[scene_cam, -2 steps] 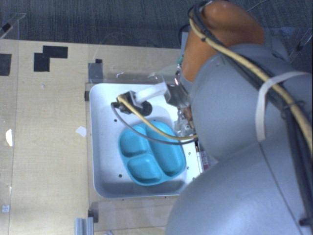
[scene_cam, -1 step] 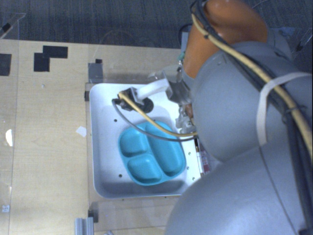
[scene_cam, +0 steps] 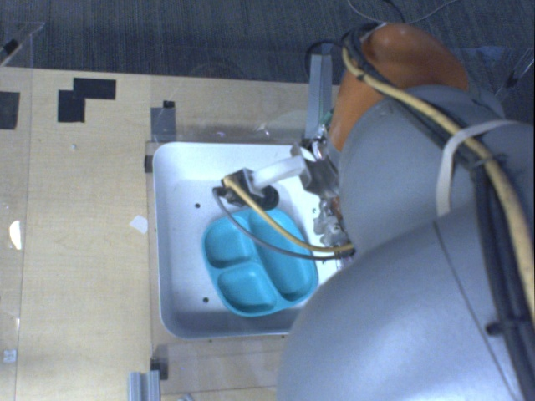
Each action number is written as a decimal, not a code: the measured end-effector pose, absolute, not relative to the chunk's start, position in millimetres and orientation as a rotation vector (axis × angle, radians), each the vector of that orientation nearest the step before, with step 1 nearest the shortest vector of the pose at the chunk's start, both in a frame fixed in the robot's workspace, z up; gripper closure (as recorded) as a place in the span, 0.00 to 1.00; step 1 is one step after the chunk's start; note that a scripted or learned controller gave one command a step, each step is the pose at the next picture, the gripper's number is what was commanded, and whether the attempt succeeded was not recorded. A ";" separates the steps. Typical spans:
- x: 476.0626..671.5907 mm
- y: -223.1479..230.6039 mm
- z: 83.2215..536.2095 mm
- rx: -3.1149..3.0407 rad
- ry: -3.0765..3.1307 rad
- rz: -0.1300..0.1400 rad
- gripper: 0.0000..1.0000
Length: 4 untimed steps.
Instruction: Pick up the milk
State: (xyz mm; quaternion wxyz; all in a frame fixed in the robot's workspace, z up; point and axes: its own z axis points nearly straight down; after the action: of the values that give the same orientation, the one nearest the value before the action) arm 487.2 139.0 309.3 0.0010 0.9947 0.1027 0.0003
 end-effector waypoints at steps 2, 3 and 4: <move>487.8 136.3 319.3 3.067 0.672 0.000 1.00; 487.6 79.8 305.4 3.126 0.321 0.004 1.00; 487.2 127.8 429.9 3.053 0.743 0.007 1.00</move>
State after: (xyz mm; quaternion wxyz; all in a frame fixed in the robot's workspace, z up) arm 487.2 127.8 429.9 0.0000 0.9717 0.2364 0.0022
